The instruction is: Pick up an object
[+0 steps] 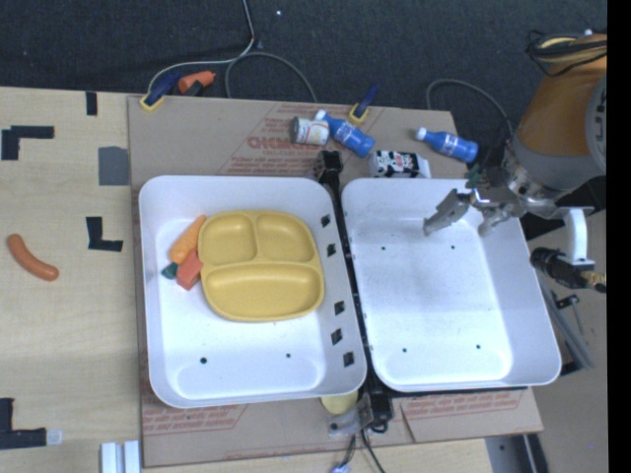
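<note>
Your yellow divided plate (262,264) lies in the left bin (246,377), with an orange carrot toy (184,241) touching its left edge. Your pincer (463,217) hovers over the right bin's (463,363) upper right part, fingers spread, pinching nothing.

Both white bins (246,382) are smooth plastic with a slight sheen. The yellow divided tray (261,264) is matt plastic. The counter (59,313) is pale wood, satin finish; a brown cardboard sheet (246,146) lies under the bins. The blue bottles (353,136) are glossy plastic. The end effector (463,213) is dull grey metal.
</note>
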